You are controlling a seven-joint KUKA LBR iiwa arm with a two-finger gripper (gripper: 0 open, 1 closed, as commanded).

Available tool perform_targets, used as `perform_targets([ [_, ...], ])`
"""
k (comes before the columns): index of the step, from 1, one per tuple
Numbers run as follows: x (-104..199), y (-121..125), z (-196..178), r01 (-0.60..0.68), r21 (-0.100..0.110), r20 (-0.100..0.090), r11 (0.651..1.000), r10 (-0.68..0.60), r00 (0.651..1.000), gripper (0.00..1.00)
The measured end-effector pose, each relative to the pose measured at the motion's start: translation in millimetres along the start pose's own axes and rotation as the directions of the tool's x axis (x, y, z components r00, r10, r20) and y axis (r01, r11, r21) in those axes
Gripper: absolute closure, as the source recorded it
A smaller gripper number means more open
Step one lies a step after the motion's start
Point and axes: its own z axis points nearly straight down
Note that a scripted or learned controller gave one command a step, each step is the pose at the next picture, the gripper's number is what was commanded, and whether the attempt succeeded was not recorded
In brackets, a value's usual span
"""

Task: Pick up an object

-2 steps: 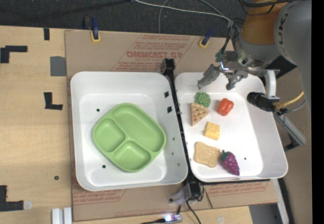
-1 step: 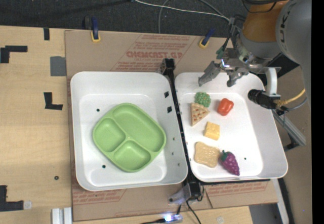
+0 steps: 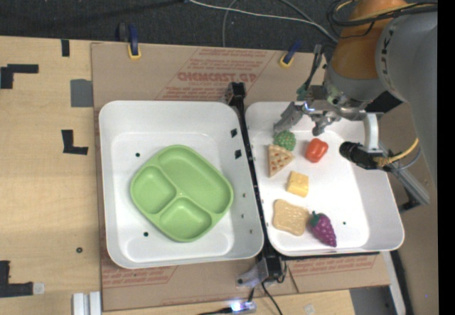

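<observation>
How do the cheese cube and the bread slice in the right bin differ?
The cheese cube is yellow, small and blocky; the bread slice is tan, wider and flatter. The cheese lies mid-bin, the bread nearer the front, beside the grapes. Both are toy foods lying loose, apart from the claw.

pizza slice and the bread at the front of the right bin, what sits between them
In the camera view, a yellow cheese cube lies between the pizza slice and the bread slice, slightly toward the right of a straight line joining them.
</observation>
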Motion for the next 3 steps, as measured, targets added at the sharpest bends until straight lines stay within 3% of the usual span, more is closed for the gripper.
perform_targets([
  [2,1.6,0.6,98.8,0.000,0.002,-0.001,1.000,0.000,1.000,0.00],
  [3,2.7,1.6,85.7,0.002,-0.001,-0.002,1.000,-0.002,1.000,1.00],
])
